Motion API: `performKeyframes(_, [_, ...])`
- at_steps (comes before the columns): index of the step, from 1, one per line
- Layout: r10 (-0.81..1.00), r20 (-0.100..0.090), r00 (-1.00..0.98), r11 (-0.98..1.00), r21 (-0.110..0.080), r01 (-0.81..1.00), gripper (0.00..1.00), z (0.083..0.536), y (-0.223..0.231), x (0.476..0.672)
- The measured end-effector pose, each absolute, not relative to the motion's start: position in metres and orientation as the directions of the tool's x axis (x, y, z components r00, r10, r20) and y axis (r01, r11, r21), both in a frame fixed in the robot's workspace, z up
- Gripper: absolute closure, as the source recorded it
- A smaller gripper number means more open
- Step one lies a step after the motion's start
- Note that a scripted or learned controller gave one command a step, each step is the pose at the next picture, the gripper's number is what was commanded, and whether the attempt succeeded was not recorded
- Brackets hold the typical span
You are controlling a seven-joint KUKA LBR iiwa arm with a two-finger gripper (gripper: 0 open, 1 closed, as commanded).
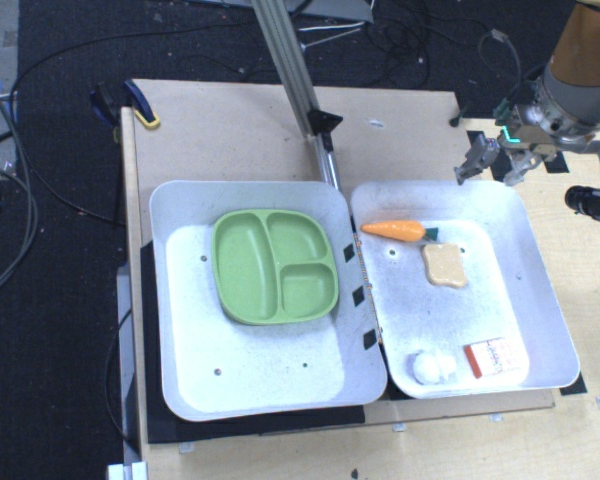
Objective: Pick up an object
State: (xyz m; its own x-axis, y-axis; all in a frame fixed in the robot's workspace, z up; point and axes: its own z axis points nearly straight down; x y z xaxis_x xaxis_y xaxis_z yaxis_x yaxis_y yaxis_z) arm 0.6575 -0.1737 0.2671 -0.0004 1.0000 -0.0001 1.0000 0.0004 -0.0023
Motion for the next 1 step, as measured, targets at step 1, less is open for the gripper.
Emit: performKeyframes(1, [1.0, -0.001, -0.001, 0.001, 0.001, 1.0, 0.0, 0.2687, -0.1736, 0.6582])
